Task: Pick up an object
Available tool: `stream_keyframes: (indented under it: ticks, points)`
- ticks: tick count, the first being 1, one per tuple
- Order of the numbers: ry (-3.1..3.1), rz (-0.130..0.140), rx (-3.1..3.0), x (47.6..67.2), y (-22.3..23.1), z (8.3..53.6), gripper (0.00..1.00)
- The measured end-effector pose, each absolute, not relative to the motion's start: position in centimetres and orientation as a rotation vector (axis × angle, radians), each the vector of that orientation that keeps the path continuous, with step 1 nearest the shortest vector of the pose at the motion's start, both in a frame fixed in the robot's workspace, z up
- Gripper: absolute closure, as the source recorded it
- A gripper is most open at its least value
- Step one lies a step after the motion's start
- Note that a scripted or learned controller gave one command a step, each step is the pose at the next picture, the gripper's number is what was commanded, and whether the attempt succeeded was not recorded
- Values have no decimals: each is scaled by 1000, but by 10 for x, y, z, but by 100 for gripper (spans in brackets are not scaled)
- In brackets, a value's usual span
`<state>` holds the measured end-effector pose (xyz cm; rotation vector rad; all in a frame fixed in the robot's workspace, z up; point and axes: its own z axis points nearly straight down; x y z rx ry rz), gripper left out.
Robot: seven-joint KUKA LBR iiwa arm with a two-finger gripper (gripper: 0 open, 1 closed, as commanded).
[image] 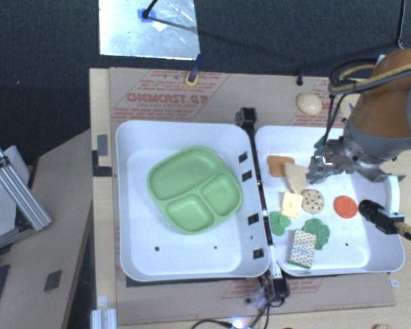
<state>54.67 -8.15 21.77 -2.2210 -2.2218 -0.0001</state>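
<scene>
Toy food lies scattered in the right bin [380,256], with the gripper [318,172] low over its upper part.

A tan bread slice [279,164] and a pale wedge [296,178] lie just left of the metal gripper; whether its jaws are spread or pressed together cannot be told. Below lie a yellow cheese square [291,203], a round speckled cookie [312,201], a flat red disc [345,206], leafy green pieces [318,230] and a patterned packet [302,248]. The left bin [133,252] holds a smooth green three-compartment plate [194,189].
</scene>
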Motion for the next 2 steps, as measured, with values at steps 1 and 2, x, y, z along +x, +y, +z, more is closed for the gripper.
stream_keyframes:
  ticks: [1, 2]
  points:
    - [-2227, -3, -2218, 554, -81, 220, 100]
    - [-2222, 0, -2220, 541, -75, 217, 100]
